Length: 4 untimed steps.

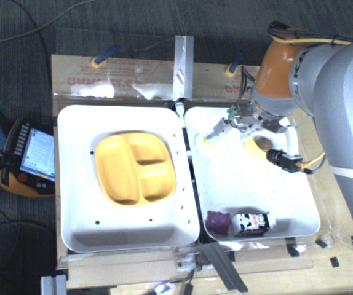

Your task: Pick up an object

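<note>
My gripper (233,123) hangs over the far part of the right bin (299,189), below the orange wrist band. Just to its right, partly under the wrist, a yellow object with a brown patch (260,145) lies on the bin floor. A small yellow bit (206,141) sits to the gripper's lower left. At the bin's near edge lie a purple object (218,222) and a black-and-white container (251,222), side by side. I see nothing held in the gripper.
The left bin (78,183) holds a yellow divided plate (135,167). A metal post (183,66) stands behind the wall between the bins. A handheld pendant (26,158) lies left of the bench.
</note>
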### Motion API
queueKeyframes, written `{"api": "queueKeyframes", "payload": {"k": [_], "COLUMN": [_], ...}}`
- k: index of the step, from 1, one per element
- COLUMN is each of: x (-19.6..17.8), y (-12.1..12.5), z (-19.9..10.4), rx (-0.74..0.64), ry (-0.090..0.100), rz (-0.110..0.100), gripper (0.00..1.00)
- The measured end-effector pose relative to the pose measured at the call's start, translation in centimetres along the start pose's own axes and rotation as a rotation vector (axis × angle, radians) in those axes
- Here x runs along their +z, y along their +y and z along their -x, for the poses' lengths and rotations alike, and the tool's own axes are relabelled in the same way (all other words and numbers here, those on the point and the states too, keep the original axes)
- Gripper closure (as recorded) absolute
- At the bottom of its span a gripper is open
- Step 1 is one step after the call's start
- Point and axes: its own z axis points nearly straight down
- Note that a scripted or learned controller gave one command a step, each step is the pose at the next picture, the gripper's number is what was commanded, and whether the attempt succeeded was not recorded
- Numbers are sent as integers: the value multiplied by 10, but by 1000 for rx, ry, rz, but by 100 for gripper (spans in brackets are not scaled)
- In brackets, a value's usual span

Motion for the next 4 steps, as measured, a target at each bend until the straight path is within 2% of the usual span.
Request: {"api": "queueKeyframes", "payload": {"k": [1, 2, 3, 4], "x": [11, -1, 39, 46], "y": [-14, 15, 3, -5], "z": [-5, 84, 94, 110], "rx": [18, -35, -30, 46], "ry": [-3, -5, -16, 3], "rz": [-1, 2, 27, 19], "gripper": [0, 0, 0, 0]}}
